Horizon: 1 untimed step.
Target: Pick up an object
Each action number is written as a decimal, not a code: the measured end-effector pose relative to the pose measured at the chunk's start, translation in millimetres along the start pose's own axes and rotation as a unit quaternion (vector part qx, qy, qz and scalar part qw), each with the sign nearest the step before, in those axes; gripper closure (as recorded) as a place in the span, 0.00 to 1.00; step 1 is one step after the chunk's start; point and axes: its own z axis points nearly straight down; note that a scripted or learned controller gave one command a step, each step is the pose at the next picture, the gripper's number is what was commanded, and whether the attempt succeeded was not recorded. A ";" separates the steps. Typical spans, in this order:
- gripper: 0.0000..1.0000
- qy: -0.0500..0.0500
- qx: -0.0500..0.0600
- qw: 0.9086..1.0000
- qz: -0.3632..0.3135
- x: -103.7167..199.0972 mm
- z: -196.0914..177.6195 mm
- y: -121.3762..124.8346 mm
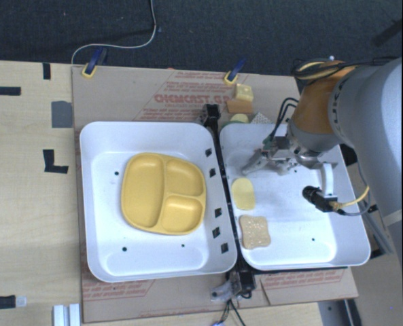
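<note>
The right bin [337, 250] holds a pale yellow oval slice [242, 193] near its left wall, with a tan, toast-like square [255, 231] just in front of it. My gripper [265, 161] hangs low over the back left of this bin, a little behind and to the right of the oval slice. Nothing shows in its grip. The grey arm with its orange band [317, 107] comes in from the right and covers the bin's back right part.
A yellow divided plate [163, 193] lies in the left bin [99, 148]. Behind the bins, on the cardboard, sit a tan block [240, 100] and a small pale green round piece [238, 119]. A black divider [218, 182] runs between the bins.
</note>
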 end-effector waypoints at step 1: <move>0.00 0.002 -0.002 1.000 -0.003 43.1 -24.7 47.7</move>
